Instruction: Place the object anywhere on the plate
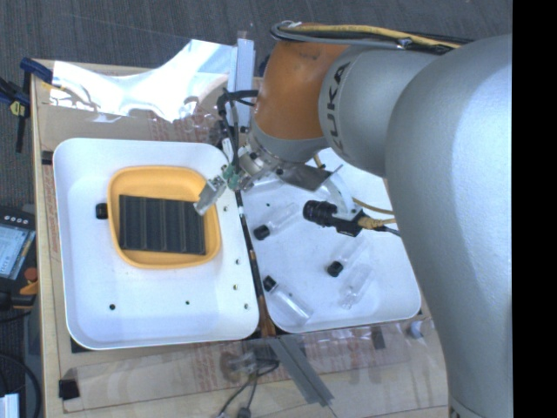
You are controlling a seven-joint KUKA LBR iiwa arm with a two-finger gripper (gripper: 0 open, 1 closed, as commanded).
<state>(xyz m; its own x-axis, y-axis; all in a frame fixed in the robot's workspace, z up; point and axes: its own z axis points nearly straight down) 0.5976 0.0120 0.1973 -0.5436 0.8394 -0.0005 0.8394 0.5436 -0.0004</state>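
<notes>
The gripper [209, 196] is seen over the plate's [165, 216] two-o'clock rim, its finger state not discernible, and no object can be made out in it, so the plate lies toward eight o'clock.

Bright, even overhead light; glare on crumpled plastic sheet [144, 81] at back; soft shadows, slightly grainy pic.

Your arm [435, 146] is bulky matte grey. An orange band [291, 94] sits above the wrist. A yellow cable [365, 31] runs over it.
</notes>
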